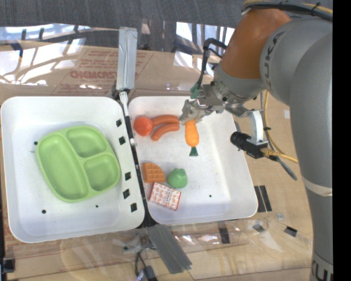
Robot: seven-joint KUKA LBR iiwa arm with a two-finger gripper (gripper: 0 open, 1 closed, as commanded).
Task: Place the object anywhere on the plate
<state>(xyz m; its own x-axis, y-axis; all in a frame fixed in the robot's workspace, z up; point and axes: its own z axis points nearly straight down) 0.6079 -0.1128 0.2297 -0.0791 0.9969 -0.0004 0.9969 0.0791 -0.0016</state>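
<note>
Gleaming tapered plastic carrot

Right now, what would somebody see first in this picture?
The big grey and orange robot arm reaching in from the right, its gripper just above a toy carrot in the right bin. Next, the bright green plate with three sections, alone in the left bin.

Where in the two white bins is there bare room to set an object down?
All three compartments of the green divided plastic plate are bare, as is the left white bin floor around it. In the right white bin, the right side is free; its left side is crowded with toy food under the gripper.
</note>
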